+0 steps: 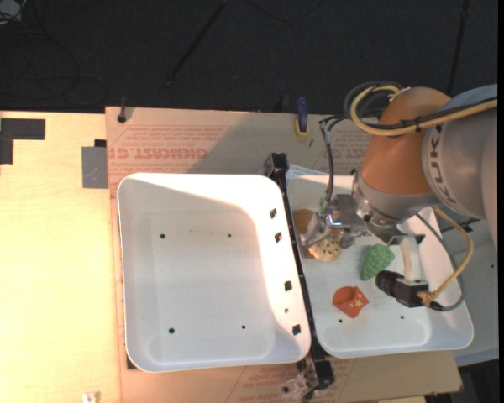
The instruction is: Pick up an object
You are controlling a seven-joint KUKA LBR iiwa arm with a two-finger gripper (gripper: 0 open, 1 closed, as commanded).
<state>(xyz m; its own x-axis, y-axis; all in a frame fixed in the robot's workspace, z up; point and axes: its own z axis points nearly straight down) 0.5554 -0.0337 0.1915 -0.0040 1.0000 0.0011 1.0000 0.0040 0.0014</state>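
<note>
Pincer (330,230), grip unclear, hovers near one green lump (374,261) and one red block (350,300).

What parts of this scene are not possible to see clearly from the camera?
- Right bin: in the camera view the arm covers its far right part.
- Speckled tan thing: the gripper hides its upper edge.
- Brown thing beside it: too small and blurred to identify.

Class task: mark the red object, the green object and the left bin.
red object (350,301), camera view, its middle.
green object (375,262), camera view, its middle.
left bin (202,275), camera view, bare floor.
</note>
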